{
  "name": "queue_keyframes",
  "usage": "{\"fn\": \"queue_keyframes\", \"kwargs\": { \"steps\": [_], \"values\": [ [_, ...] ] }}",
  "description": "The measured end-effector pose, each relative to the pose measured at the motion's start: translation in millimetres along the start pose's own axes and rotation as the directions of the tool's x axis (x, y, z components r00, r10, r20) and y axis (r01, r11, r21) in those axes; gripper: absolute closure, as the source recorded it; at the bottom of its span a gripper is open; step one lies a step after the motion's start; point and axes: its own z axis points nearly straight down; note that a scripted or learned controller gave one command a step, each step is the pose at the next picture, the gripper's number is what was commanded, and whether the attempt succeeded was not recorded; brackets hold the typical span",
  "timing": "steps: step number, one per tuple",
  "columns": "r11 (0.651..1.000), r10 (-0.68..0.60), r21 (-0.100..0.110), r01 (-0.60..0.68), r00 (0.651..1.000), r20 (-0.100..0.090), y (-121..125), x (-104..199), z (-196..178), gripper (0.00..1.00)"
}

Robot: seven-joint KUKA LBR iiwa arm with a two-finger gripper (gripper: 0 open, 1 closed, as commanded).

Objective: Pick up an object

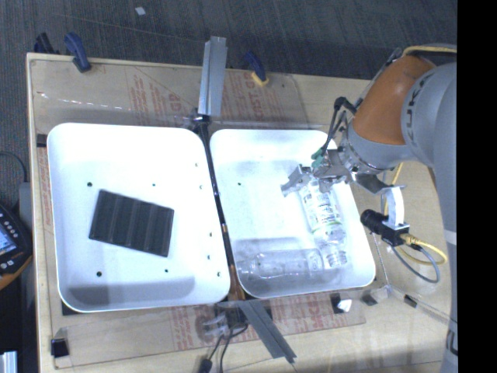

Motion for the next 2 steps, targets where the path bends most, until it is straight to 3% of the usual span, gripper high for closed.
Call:
{"fn": "queue_keyframes", "kwargs": {
  "steps": [1, 2],
  "values": [
    [1.000, 0.024, 0.003, -0.024, 1.000, -0.001, -4, 1, 25, 0.00],
    [1.000, 0.018, 0.000, -0.018, 1.000, -0.002, -1, -1, 6, 0.00]
  ]
}}
